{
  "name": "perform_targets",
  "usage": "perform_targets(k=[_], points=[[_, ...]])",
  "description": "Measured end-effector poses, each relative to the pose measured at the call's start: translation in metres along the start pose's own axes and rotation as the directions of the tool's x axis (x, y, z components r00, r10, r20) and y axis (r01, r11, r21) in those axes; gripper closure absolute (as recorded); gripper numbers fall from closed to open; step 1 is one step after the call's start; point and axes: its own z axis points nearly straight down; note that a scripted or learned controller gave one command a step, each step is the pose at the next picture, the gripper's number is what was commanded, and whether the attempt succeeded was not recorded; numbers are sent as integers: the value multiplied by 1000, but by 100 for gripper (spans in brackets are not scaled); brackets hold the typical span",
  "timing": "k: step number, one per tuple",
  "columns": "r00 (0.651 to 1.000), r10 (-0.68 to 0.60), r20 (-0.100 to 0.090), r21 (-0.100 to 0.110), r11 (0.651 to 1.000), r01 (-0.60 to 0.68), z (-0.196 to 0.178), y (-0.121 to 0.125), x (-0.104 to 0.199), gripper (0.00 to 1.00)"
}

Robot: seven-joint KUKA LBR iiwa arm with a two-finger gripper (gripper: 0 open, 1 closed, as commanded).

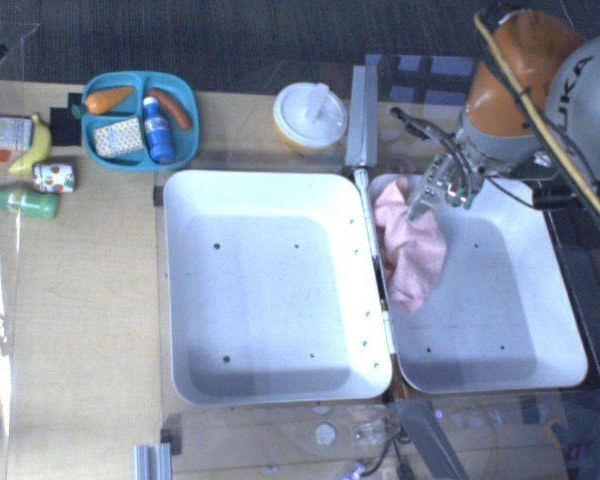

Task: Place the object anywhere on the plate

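Jaws are seen lowered over the upper left corner of the right bin, tips touching the top of a pink cloth. Whether the jaws are spread or pinching cloth cannot be told. The cloth is crumpled directly below the jaws, against the bin's left wall. A left bin lies left of the jaws. A blue divided plate with toy food sits far left on the table.
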Motion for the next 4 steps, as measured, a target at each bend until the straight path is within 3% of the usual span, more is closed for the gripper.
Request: perform_targets(k=[1,2,3,4], points=[[1000,-4,1,0,1000,4,-40,3,-1,100],[919,-395,-1,0,919,395,-45,30,41,100],[880,-475,-2,0,880,475,-35,70,78,100],[880,-475,-2,-1,880,475,-43,107,124,100]])
